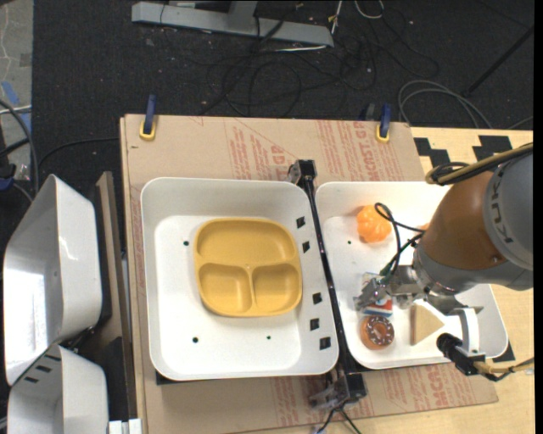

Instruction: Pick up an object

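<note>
I see a dark speckled floor (76,76) around the bench, with black cables (254,80) looping across it at the far side. A grey bar (229,21) lies far off. The brown board (246,140) is held by two blue-yellow clamps (149,119). White tubs (47,263) sit left.

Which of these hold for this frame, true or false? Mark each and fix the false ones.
1. The yellow three-compartment plastic tray lies in the left white bin. True.
2. The orange ball sits in the left bin. False: it lies in the right white bin, near the far side.
3. The grey arm's gripper is over the right bin. True.
4. The tan wedge-shaped block rests on the yellow tray. False: it lies on the right bin's floor, beside a small round brown object.
</note>
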Robot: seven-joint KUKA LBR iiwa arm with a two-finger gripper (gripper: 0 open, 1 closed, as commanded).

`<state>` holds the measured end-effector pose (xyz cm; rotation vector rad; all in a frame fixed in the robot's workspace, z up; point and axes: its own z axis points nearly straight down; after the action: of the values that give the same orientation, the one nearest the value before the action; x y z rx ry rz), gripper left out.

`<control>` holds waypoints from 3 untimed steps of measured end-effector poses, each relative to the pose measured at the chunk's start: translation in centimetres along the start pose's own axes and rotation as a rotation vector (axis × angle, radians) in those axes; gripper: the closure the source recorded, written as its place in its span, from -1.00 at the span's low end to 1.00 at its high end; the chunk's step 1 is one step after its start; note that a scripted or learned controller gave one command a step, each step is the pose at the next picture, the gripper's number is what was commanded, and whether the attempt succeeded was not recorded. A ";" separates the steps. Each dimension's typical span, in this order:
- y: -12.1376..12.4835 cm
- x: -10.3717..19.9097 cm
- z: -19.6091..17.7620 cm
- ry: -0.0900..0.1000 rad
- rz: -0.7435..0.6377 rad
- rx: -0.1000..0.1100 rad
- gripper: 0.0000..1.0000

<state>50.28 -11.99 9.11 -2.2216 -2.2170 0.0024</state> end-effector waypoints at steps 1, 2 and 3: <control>0.0 0.0 -1.1 0.000 0.002 -0.002 1.00; 0.5 0.3 -5.4 -0.002 -0.005 -0.007 1.00; 0.7 0.2 -11.7 -0.003 -0.006 -0.010 1.00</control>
<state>51.05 -11.80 20.81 -2.2217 -2.2295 -0.0057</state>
